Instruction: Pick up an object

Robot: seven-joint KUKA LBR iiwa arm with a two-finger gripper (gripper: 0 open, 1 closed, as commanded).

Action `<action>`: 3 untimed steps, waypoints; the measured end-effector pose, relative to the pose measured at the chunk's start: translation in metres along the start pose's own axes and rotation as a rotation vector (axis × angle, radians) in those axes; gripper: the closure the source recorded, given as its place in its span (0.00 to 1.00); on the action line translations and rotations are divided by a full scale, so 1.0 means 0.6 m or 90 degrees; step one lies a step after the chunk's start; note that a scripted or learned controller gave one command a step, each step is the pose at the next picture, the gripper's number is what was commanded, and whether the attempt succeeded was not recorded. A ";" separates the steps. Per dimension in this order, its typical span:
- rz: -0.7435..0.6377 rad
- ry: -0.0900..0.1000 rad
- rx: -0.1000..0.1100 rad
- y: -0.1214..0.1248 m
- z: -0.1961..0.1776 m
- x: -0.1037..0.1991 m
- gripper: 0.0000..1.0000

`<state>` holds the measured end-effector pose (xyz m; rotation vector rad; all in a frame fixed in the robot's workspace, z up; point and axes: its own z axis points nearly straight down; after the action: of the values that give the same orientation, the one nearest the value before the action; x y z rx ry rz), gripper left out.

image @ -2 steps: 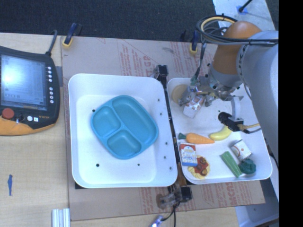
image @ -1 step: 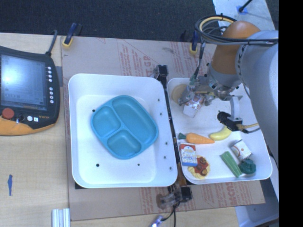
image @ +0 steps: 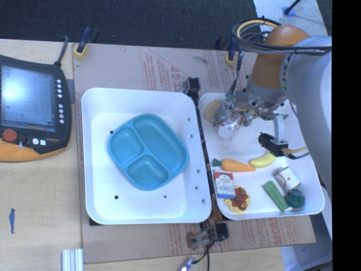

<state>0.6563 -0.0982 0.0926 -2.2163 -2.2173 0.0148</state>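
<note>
Cardboard covered the bench (image: 141,66) under both bins, and far to the left of the gripper we saw a teach pendant (image: 34,109) lying on bare wood. Nearer, still to its left, sat the left bin (image: 96,205) holding a blue divided tray (image: 148,150). We found the gripper (image: 230,123) low in the right bin (image: 316,205), in its far left corner, close to the rim and to the wall shared with the other bin. A small pale object (image: 227,131) lay just at its tip, but we could not tell whether anything was grasped. Toward us from the gripper lay a carrot (image: 237,165), a small carton (image: 224,184) and a pizza slice (image: 239,199); to its right and nearer us, a banana (image: 262,160), a green block (image: 274,195) and a white box (image: 288,178). We judged the pick still undecided, with lifting left to do. Room was tight by the corner walls, freer above
</note>
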 end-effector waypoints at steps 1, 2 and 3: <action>0.000 0.000 0.000 0.000 0.000 0.000 0.00; 0.000 0.000 0.001 0.000 0.000 0.004 0.00; 0.001 0.001 0.001 0.000 0.001 0.002 0.00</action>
<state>0.6560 -0.0969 0.0922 -2.2160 -2.2147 0.0142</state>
